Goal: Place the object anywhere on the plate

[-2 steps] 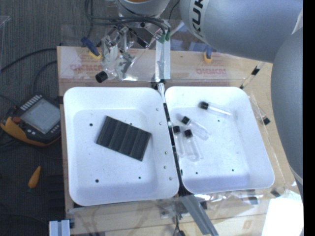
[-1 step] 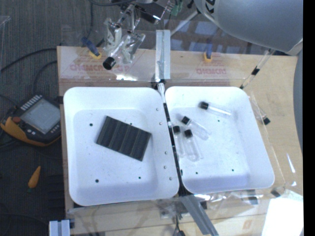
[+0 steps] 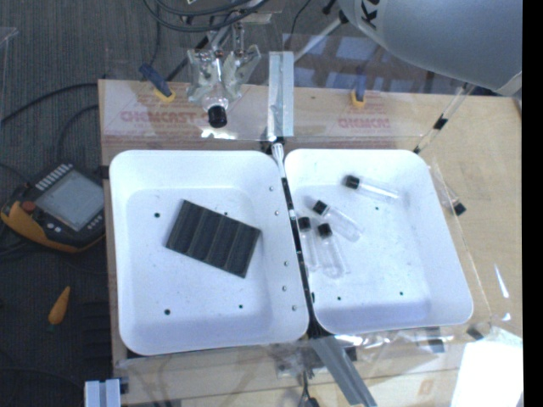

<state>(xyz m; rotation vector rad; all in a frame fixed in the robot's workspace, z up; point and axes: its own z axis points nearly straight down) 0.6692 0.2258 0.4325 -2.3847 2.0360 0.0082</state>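
Note:
A dark ribbed rectangular plate (image 3: 212, 238) lies flat and slightly askew in the left white bin (image 3: 136, 312). My gripper (image 3: 221, 81) hangs high over the bench's back edge, beyond the left bin's far rim. It is shut on a clear vial whose black cap (image 3: 217, 115) points down below the fingers. The gripper stands well back from the plate and a little to its right in the view. Several more clear vials with black caps (image 3: 322, 227) lie in the right white bin (image 3: 424, 295), one of them (image 3: 366, 186) nearer the back.
A metal bracket (image 3: 281, 91) rises at the back between the bins. Clamps (image 3: 157, 81) (image 3: 361, 98) sit on the back board. A teach pendant (image 3: 64, 206) and an orange-handled tool (image 3: 58, 305) lie on the floor at left. The arm's large grey body (image 3: 441, 15) fills the upper right.

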